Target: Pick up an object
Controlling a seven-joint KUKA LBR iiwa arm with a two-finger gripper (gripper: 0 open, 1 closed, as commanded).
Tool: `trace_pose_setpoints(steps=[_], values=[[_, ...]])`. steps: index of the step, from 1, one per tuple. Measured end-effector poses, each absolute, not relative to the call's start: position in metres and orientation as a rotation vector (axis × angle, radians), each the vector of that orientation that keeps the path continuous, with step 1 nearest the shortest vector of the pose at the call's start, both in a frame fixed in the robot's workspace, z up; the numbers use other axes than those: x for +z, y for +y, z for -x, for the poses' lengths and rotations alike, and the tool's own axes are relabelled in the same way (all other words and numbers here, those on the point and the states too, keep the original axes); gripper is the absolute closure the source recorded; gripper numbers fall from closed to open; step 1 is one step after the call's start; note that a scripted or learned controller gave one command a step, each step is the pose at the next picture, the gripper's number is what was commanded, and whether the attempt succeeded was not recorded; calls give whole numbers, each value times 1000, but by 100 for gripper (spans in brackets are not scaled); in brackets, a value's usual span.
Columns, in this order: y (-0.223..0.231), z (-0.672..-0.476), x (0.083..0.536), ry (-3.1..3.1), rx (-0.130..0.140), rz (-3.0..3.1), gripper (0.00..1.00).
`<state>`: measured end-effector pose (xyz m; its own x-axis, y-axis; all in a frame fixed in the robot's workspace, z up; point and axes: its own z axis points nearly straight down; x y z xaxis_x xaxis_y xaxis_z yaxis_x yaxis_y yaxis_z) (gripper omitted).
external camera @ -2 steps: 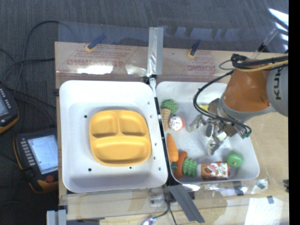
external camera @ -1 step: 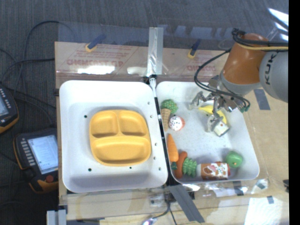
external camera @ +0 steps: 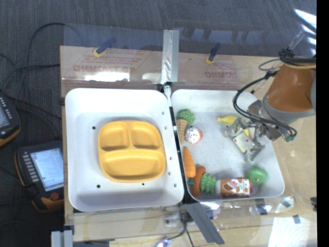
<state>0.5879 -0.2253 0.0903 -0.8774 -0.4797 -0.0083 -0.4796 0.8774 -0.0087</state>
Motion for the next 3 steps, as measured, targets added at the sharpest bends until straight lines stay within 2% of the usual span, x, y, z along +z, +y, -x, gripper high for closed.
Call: trace_pose_setpoints(steps=[1,2,3], values=[[-182,-596,91,3078,-8,560,0],[-222,-626,90,3127,-2,150,0],[-153,-623,90,3121,-4,205,0]])
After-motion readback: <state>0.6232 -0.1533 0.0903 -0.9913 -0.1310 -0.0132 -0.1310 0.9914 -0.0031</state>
